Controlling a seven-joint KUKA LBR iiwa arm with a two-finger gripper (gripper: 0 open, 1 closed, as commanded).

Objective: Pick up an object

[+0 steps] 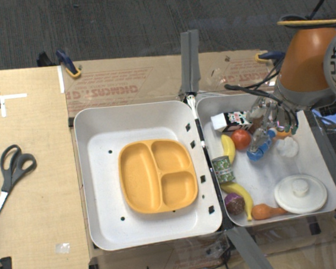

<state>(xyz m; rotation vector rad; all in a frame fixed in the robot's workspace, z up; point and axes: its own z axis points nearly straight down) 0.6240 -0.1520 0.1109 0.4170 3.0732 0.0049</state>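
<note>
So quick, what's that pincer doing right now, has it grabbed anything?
Pincer: low in the right bin, over the blue item; grip cannot be told.

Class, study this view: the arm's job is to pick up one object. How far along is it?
Done: the gripper is down in the right bin, among the objects.
In hand: it sits over the blue item beside the tomato; a grasp cannot be confirmed.
Left: securing and lifting something. The bananas, the white lid and the carrot lie on the bin floor.
</note>
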